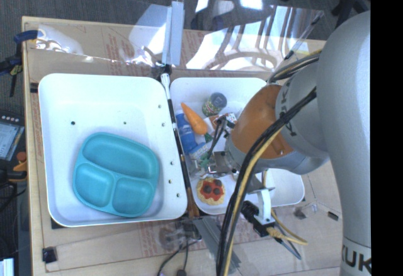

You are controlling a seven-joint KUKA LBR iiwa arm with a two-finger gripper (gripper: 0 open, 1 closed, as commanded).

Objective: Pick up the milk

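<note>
A blue and white carton-like item (186,133), likely the milk, lies along the left wall of the right bin (286,189). An orange carrot (194,118) rests against its upper end. The arm's orange band (255,133) hangs over the middle of this bin and hides much of its floor. The gripper (211,160) sits low just right of the blue item's lower end, among dark parts and cables.
A round can (215,103) stands at the back of the right bin, and a small round toy with red topping (211,191) lies near its front edge. The left bin (63,98) holds a teal divided tray (116,174). Yellow-and-black cables (242,193) hang from the arm.
</note>
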